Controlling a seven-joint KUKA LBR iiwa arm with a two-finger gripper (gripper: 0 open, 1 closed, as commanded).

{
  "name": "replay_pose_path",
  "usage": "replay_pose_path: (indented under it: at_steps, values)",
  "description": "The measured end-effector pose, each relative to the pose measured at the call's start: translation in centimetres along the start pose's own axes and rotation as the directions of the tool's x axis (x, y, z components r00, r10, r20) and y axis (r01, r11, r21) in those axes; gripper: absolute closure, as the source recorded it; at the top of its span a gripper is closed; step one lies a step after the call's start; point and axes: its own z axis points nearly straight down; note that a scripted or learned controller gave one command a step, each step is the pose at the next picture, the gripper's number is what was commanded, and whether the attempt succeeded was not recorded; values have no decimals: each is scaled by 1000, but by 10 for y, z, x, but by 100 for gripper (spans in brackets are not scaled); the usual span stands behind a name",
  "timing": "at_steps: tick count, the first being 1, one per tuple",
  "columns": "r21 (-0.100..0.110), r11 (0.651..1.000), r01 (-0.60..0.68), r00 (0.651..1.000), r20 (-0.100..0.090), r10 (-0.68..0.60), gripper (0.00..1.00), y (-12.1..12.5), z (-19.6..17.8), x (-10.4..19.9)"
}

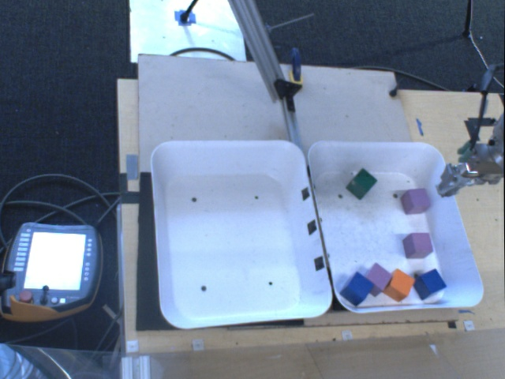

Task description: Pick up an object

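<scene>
Right white bin (454, 212): green cube (361, 184), tilted, apart from others.

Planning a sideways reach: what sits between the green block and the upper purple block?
Only bare bin floor lies between the green block and upper purple block, seen from the overhead camera.

The gripper (465, 172) sat blurry past the right bin's (454, 212) right rim, arm chopped off by the picture's edge, so the fingers were too fuzzy to read.
</scene>
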Motion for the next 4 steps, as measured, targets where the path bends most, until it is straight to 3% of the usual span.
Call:
replay_pose_path:
  at_steps: [1, 4]
  values:
    - [1, 1000, 0, 1000, 0, 0, 100, 2, -27, 0]
    - [5, 1000, 6, 1000, -5, -6, 100, 4, -15, 172]
